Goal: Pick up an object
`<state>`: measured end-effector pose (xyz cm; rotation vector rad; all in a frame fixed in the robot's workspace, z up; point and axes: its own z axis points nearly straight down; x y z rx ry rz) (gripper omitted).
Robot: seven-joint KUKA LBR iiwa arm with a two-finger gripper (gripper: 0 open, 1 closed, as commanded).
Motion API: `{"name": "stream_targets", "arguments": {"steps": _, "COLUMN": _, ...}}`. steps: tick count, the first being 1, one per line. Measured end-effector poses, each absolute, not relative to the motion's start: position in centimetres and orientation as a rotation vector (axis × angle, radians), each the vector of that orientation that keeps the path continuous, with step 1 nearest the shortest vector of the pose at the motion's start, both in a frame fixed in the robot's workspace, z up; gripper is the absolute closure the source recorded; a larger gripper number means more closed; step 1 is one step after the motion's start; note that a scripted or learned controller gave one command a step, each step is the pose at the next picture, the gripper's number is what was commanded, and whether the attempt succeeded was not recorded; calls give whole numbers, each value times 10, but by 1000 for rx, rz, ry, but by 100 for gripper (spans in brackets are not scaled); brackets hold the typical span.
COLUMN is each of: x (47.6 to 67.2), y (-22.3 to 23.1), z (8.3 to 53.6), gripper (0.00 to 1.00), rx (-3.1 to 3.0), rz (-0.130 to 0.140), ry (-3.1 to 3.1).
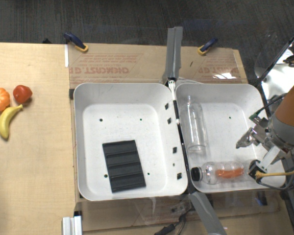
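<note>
Approach step — tool point(257, 153) spread, pinching nothing, at right bin's point(220, 89) 3 o'clock; next: descend onto capped bottle point(219, 172) at 6 o'clock, squeeze.

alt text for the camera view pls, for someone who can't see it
A robot arm's gripper hovers at the right side of the right white bin, which holds two clear plastic bottles. The left bin holds a black ridged block; toy fruit lies on the bench at far left.
</note>
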<state>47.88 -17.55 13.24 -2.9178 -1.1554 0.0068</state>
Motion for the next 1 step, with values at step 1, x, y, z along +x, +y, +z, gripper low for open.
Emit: {"name": "stream_targets", "arguments": {"steps": 1, "x": 477, "y": -161, "z": 135, "gripper": 0, "rx": -2816, "rz": 5, "ry": -1402}}
